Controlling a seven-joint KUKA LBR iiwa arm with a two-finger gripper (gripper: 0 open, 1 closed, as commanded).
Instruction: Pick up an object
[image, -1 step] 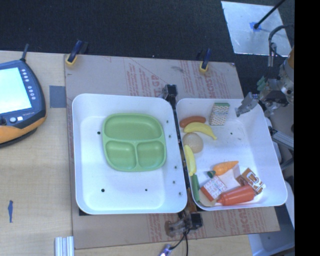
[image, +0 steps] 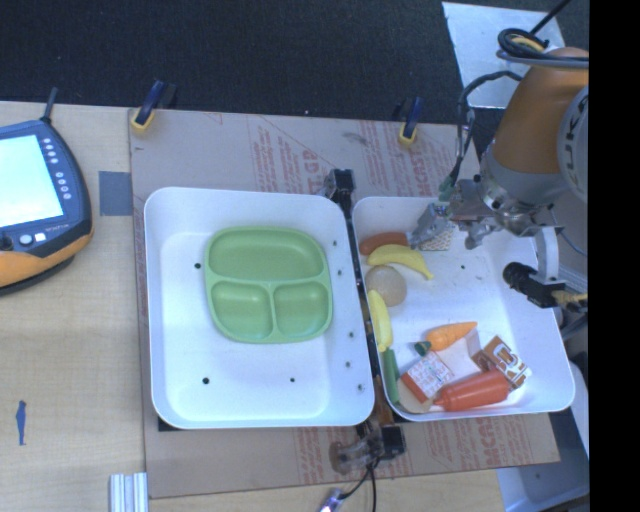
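Gripper (image: 437, 228) hangs over the right bin's (image: 540, 400) back-left corner, finger state impossible to tell, just beside the nearest pickable items, a banana (image: 402, 260) and an orange sausage-like piece (image: 383, 242) touching it.

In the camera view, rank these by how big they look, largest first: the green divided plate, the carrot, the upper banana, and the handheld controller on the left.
1. Green divided plate
2. Handheld controller, though the picture's left edge cuts it off
3. Upper banana
4. Carrot, close to the banana in length, so that pair is unsure
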